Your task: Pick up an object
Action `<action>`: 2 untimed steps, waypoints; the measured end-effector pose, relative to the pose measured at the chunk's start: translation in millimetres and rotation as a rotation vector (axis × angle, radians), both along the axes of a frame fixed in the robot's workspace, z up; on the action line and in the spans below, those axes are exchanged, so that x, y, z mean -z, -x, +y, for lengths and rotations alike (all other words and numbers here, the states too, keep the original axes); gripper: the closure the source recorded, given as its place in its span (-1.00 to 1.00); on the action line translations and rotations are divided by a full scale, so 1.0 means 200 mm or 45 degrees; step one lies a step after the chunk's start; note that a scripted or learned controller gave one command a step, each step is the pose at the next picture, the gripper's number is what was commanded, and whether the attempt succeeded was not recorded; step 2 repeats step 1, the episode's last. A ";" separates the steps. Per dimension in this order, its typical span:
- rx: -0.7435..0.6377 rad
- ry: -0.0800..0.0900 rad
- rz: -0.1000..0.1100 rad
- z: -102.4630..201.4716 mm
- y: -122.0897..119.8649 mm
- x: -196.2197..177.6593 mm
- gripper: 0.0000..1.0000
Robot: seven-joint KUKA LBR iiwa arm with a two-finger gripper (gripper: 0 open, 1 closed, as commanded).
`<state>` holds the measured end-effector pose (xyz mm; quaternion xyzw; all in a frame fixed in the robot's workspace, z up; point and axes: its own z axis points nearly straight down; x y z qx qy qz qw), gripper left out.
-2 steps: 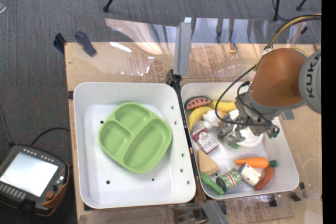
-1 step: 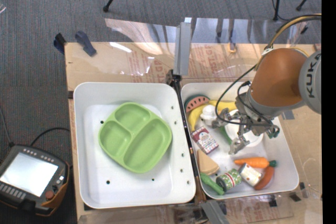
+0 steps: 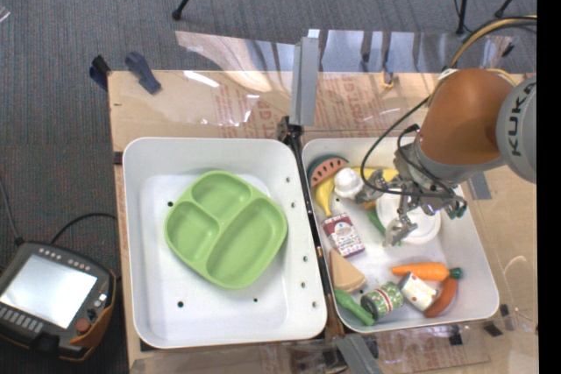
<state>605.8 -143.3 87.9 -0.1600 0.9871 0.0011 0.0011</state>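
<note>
White plastic makes up the two bins on the desk [image 3: 210,105], set side by side. The left bin [image 3: 149,276] holds one thing, a green divided plate [image 3: 226,229] with three compartments, lying flat near the middle. The right bin [image 3: 478,263] carries the clutter: one watermelon slice [image 3: 326,166] at the far left corner, one banana [image 3: 324,193] just beside it, one small white bottle [image 3: 348,182], one red carton [image 3: 343,236], one wedge of bread or cheese [image 3: 348,273], one green vegetable [image 3: 352,306] at the near edge, one small can [image 3: 383,300], one carrot [image 3: 425,271], one sausage [image 3: 442,298] and one white dish [image 3: 424,226]. The one grey arm with its orange band [image 3: 466,116] reaches in from the right, and its gripper [image 3: 405,222] hangs over the white dish. Whether the fingers are wide or narrow cannot be told from this angle; nothing can be seen between them. One screen pendant [image 3: 51,293] lies on the floor at the lower left.
</note>
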 end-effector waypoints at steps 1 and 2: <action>0.149 0.011 0.006 0.24 -0.15 -0.01 -1.00; 0.149 0.011 0.006 0.24 -0.15 -0.01 -1.00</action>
